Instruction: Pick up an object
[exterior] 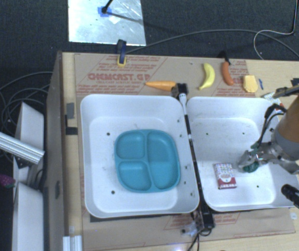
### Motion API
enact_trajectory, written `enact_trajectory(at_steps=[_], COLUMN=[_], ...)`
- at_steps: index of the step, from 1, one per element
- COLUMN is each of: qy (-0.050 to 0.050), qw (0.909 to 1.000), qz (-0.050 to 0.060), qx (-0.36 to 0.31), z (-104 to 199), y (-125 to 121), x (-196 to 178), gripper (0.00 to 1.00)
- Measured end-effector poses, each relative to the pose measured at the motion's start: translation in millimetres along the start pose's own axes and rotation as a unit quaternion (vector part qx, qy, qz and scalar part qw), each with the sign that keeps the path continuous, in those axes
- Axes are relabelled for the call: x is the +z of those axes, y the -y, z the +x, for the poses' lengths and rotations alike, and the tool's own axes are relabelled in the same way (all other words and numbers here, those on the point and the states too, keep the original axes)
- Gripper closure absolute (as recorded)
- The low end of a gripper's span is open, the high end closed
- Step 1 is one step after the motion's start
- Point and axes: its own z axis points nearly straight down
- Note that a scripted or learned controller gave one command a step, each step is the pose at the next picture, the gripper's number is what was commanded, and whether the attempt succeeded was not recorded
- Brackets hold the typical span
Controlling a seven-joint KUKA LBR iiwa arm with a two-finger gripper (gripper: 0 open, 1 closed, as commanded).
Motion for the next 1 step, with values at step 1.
enact_trajectory(at_steps=[1], qy=[-0.001], qw=[1.0000], qz=[0.002], qx=[-0.001], z=[120.5], y=[-30.3], x=[-89.3], gripper=[1.00])
